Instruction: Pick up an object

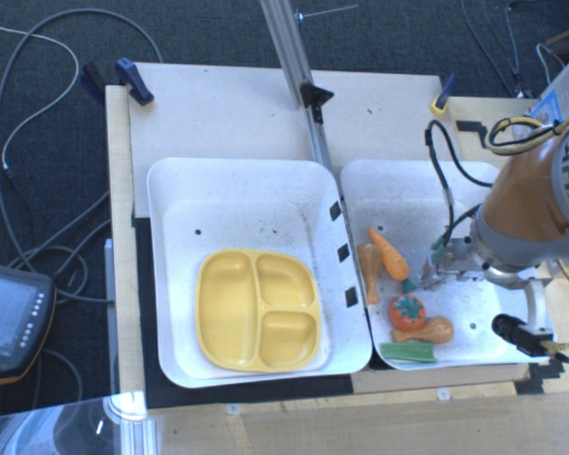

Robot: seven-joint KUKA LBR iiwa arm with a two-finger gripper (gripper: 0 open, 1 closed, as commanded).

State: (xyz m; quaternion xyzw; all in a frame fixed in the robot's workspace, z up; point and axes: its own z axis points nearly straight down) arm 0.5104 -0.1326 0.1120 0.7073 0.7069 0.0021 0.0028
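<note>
Green pod (406, 352) at the right bin (474, 183) front rim, with tomato (408, 313) and carrot (389, 255) just behind, all unlifted; gripper (439, 265) low beside the carrot, can't tell how its jaws stand, so pick not done.

Dark carpet floor (57, 93) with loose cables (38, 41) around pale bench (228, 112)

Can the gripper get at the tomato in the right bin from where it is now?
Probably yes. The gripper hangs in the right bin just above and right of the tomato, with bare bin floor between them. The carrot lies off to the left, and the tomato's top is uncovered.
</note>
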